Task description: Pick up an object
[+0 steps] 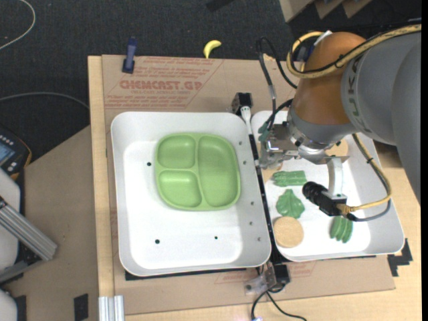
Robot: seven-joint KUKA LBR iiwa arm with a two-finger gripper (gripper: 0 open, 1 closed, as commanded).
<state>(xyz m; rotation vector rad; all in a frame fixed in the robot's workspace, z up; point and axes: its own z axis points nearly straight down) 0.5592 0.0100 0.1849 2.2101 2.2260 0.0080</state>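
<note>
Right bin: gripper, grip state not discernible, at the far-left corner; three green toy pieces and a tan disc lie nearer, partly under the arm. Left bin: green divided plate. Printed cardboard lies beneath, on a dark floor.

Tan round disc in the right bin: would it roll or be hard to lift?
Lying flat, the tan round disc likely won't roll. It looks thin and sits low in the white right bin, so it is probably awkward to pinch.

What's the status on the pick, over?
Gripper over right bin, by its edge beside the left bin; grip unclear. Green leafy piece loose just below it in view. Green divided plate sits in left bin, out of the way.
</note>
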